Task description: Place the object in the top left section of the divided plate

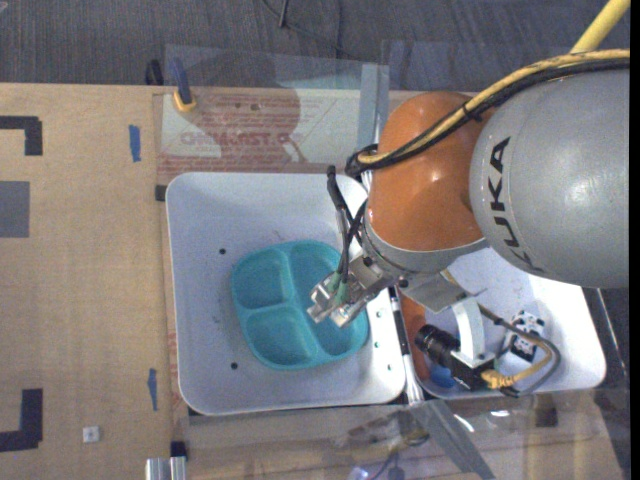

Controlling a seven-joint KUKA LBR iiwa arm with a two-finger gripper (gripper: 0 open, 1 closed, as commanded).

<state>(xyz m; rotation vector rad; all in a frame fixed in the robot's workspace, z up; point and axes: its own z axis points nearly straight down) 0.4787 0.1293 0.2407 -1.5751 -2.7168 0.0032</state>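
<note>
A teal divided plate (285, 313) lies in the middle of the left white bin (200, 268). It has two smaller sections on its left side and a longer one on its right. My gripper (335, 303) hangs low over the right section, near the plate's right rim. A small green bit (342, 288) shows at the gripper's tip; I cannot tell whether it is held. The plate's top left section (263, 283) has nothing in it. The grey and orange arm covers the bin's right edge.
The right bin (585, 353) lies mostly under the arm. An orange thing (411, 320) and a blue thing (438, 376) peek out at its left side. Brown bench board spreads to the left of the bins.
</note>
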